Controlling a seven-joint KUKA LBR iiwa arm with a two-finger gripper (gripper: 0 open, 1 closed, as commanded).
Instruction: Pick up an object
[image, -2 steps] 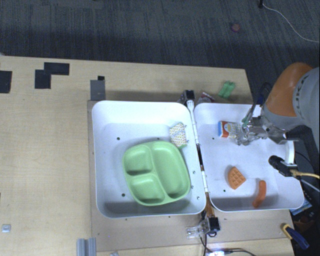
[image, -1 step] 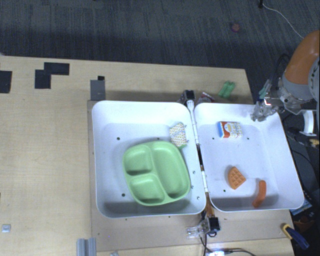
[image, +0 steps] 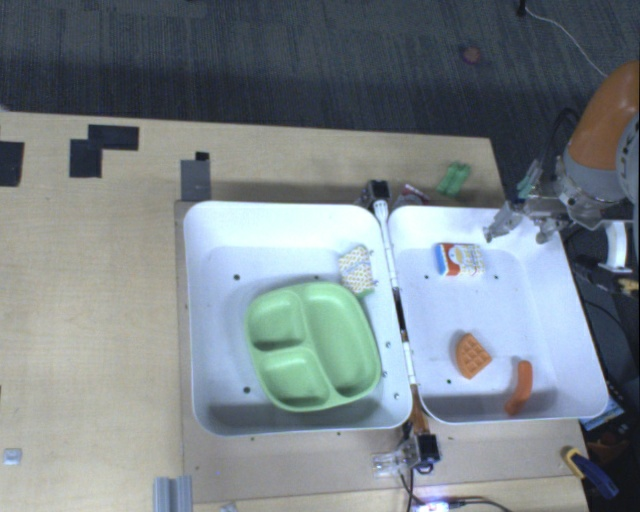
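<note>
The right bin (image: 560, 330) holds a small white carton with orange and blue print (image: 458, 260), an orange waffle piece (image: 473, 355) and an orange-red sausage (image: 519, 386). In the left bin (image: 215, 330) lie a green divided plate (image: 312, 343) and a small patterned white piece (image: 356, 268) beside the plate's far corner. My gripper (image: 520, 222) hangs over the right bin's far right corner, above and to the right of the carton, with nothing between its fingers.
A green object (image: 454, 179) lies on the bench behind the right bin. Black patches (image: 100, 148) mark the bench at the far left. Cables and a clamp (image: 420, 455) sit at the front between the bins.
</note>
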